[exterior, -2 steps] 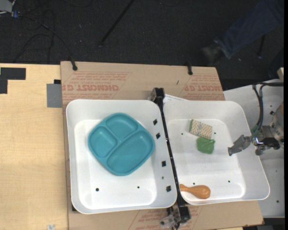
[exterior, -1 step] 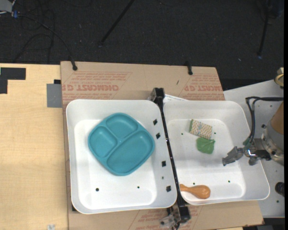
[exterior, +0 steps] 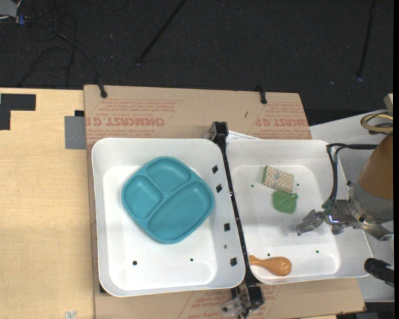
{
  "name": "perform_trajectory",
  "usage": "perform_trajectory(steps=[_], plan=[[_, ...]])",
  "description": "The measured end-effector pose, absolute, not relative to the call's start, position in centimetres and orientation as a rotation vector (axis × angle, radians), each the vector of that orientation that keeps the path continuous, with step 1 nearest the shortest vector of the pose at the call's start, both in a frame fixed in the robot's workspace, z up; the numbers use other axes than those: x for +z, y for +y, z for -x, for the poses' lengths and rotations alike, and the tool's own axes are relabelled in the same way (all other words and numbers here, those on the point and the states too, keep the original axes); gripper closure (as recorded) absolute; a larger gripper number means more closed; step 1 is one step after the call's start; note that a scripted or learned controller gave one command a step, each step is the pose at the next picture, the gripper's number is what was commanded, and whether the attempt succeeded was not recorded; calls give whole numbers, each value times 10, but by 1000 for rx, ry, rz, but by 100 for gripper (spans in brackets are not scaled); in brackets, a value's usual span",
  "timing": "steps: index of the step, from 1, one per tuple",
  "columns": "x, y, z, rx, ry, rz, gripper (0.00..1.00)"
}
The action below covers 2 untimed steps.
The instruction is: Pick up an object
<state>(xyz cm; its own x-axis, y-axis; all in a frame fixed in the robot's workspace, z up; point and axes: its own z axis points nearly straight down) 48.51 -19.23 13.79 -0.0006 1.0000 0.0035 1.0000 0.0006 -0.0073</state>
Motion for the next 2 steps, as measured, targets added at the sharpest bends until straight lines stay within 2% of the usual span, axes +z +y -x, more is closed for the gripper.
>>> perform_trajectory(steps=[1,2], plan=[[86,-192,-485,1,-2219,2221,0],[98,-193,-486,0,-2217,2226,100]])
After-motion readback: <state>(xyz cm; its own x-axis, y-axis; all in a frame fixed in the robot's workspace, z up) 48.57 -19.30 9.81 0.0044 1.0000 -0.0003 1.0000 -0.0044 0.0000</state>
